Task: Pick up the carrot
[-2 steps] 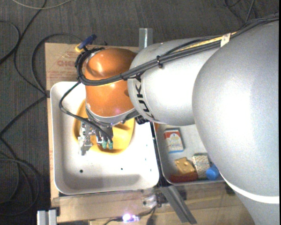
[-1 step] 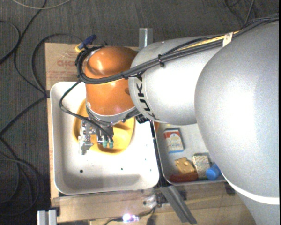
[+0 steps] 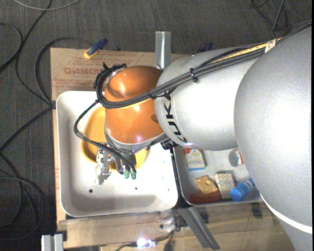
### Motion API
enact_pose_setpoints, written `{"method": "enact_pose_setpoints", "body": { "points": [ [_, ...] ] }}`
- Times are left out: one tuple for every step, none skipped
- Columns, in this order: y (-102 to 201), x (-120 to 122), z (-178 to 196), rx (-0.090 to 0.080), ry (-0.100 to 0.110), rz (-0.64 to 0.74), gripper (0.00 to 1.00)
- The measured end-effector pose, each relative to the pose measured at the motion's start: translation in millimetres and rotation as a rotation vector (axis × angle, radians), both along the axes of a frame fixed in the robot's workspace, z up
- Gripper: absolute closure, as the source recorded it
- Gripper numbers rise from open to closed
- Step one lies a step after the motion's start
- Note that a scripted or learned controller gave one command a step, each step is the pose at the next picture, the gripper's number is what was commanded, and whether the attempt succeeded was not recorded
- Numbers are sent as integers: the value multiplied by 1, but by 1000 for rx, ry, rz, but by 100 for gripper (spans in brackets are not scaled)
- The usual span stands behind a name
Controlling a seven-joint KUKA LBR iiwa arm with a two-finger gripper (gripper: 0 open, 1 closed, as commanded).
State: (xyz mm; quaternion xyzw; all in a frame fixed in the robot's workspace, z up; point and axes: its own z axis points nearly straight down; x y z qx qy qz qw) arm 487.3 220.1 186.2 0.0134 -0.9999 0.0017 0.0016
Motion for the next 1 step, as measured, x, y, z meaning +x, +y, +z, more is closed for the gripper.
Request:
{"method": "enact_pose_setpoints", "body": {
  "points": [
    [13, -2, 27, -5, -4, -762, 100]
  ]
}}
